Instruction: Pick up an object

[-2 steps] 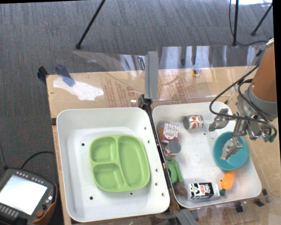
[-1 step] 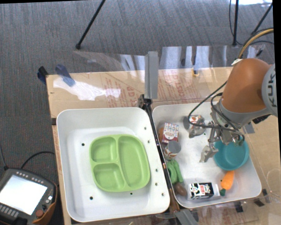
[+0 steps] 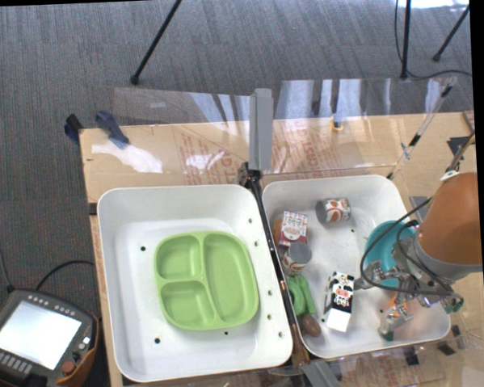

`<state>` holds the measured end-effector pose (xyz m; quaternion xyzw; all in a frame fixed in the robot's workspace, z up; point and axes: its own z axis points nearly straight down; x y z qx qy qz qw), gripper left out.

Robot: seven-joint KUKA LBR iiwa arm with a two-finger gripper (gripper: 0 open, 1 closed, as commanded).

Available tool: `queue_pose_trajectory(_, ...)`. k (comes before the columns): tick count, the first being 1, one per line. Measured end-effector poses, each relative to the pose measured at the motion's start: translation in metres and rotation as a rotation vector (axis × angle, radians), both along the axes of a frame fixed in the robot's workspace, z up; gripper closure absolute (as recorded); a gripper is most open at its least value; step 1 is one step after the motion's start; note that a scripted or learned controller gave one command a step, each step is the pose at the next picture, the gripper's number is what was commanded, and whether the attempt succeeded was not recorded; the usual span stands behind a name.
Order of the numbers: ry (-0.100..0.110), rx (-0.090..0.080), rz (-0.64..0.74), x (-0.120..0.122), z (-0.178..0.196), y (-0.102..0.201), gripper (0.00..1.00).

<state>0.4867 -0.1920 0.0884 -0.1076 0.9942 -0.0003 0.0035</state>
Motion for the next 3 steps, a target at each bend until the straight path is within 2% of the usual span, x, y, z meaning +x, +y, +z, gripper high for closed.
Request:
queue_pose_trajectory(1, 0.009, 0.002, 0.069, -0.004, -0.002, 0.047, 0.00)
queue_pose_trajectory(2, 0.008, 0.002, 0.076, -0.003, 0.008, 0.050, 1.00)
queue_pose_trajectory(3, 0.006, 0.002, -0.162, 0.043, -0.001, -0.014, 1.00)
